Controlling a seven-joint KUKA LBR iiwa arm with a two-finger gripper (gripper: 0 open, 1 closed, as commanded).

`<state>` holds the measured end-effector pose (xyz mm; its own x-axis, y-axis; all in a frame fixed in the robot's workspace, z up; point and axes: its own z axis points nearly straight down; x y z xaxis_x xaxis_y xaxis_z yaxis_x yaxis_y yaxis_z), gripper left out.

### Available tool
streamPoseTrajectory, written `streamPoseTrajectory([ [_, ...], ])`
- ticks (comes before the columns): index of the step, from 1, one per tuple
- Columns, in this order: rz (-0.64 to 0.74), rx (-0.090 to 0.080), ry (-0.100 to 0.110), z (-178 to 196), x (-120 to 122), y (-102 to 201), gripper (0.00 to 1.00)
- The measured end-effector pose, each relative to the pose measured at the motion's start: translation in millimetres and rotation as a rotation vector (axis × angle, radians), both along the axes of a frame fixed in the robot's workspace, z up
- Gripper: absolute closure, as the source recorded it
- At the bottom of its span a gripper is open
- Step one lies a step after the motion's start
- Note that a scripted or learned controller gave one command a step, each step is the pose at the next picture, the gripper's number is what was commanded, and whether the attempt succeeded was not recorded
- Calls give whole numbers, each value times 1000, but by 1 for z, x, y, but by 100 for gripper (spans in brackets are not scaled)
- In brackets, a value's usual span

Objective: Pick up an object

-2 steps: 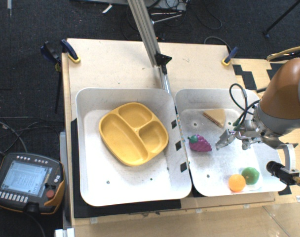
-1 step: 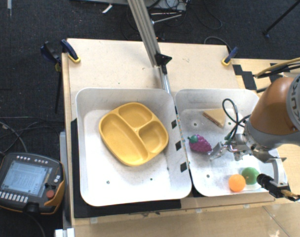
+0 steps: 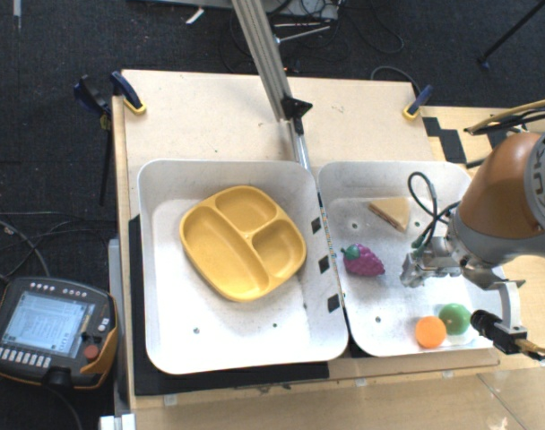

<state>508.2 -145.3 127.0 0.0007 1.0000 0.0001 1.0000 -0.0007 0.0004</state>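
Your gripper hangs in the right bin, can't tell its state, and the purple grapes sit just to its left, with nothing in between.

Pretty clearly a robotics lab, not anyone's home. The bench was a plain board held down with yellow clamps at the corners, sitting on dark carpet with loose cables trailing all over behind it. A handheld robot controller with a screen and an orange knob lay on the floor at the left. A bare metal pole rose over two white bins, and black tape marks dotted the board.
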Motion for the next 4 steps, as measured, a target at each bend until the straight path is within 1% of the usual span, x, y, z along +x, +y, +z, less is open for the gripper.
streamPoseTrajectory([
  [1, 3, -2, -5, 46, 9, -3, 100],
  [2, 3, -2, -5, 92, 16, -9, 100],
  [3, 4, -2, -6, 142, 18, -9, 100],
  [4, 9, 1, -2, 148, 35, 44, 100],
])
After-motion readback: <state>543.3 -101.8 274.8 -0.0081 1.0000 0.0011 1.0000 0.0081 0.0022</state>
